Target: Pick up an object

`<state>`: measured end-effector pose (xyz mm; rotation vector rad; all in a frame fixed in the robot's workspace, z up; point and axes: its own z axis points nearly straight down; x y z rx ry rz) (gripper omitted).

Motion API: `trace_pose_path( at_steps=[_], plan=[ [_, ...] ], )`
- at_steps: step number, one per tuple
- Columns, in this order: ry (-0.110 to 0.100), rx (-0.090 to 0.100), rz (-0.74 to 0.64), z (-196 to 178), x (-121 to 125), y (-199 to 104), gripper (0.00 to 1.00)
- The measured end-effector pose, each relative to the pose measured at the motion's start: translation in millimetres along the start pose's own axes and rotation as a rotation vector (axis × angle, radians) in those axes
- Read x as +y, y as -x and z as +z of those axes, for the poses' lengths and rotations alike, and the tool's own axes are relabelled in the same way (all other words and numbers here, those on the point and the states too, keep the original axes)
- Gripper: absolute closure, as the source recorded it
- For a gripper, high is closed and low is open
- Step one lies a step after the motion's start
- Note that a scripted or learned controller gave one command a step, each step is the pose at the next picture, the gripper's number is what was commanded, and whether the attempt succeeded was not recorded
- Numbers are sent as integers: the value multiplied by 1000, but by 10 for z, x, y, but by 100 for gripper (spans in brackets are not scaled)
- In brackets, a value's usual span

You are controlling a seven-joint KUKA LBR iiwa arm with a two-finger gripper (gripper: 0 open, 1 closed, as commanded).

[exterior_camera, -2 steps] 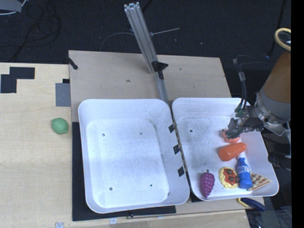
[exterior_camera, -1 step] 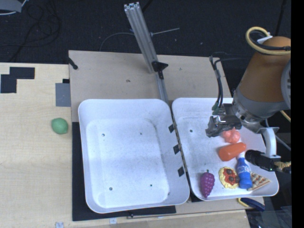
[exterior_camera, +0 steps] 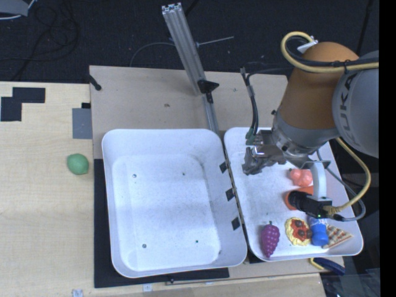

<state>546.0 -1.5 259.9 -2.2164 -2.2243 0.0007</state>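
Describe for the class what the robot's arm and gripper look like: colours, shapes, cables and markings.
The arm is a thick, rounded grey casing bearing dark lettering, with a broad orange band above the wrist. A yellow cable loops over the band and another runs down its side. The gripper is a small dark metal assembly.

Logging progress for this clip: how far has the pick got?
Done: the gripper is over the right bin. In hand: nothing visibly held. Left: the whole grasp and lift; the purple grapes, blue block and other toys lie in that bin's near end.
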Motion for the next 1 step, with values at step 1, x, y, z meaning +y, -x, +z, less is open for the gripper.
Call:
trace_pose_path(
  at_steps=[1],
  plan=[
    [1,0,0,-12,182,-468,100]
  ],
)
